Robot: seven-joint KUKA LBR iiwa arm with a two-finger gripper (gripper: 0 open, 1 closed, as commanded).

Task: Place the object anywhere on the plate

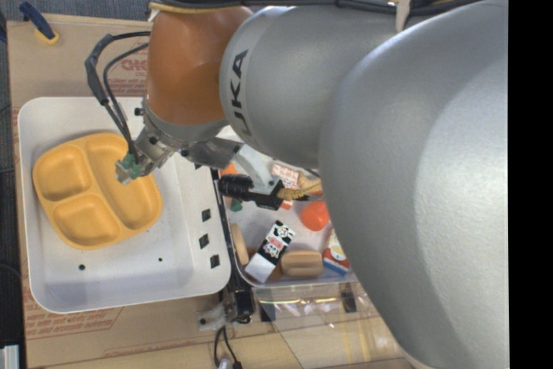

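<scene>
A yellow plate with three compartments lies in the left white bin, toward its left side. My gripper hangs over the plate's right edge, under the orange band of the arm. The wrist hides most of it. A small greenish bit shows at its tip, just above the plate's rim, and I cannot tell what it is. The grey arm hides much of the right bin.
The right bin holds several things: an orange ball, a black-and-white box, a tan block and a black-handled tool. A blue clip lies on the cardboard at the far left.
</scene>
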